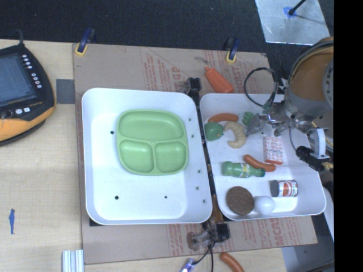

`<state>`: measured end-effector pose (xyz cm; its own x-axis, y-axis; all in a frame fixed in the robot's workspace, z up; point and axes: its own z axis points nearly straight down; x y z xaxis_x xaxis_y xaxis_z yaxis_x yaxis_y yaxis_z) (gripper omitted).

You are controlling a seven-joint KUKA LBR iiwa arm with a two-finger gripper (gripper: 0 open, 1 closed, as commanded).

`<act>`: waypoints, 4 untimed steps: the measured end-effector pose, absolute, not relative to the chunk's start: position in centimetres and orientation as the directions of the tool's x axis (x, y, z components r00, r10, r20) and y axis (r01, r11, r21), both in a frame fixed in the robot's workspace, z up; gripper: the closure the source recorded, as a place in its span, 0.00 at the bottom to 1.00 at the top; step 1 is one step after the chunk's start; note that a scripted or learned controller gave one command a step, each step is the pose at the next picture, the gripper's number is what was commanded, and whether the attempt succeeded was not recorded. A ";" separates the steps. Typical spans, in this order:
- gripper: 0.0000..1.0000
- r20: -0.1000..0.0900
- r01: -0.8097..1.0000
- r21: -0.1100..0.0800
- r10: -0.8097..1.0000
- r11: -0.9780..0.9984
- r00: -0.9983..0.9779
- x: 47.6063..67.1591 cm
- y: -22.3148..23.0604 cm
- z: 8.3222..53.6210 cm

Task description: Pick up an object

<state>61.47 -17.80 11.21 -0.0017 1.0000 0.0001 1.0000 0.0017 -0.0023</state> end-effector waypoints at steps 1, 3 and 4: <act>0.00 0.000 1.000 -0.002 1.000 0.004 -0.004 63.7 -14.9 9.2; 0.00 0.001 1.000 -0.005 1.000 0.003 -0.003 65.3 -19.1 11.1; 0.00 -0.004 1.000 0.003 1.000 0.006 -0.006 57.2 -18.8 9.5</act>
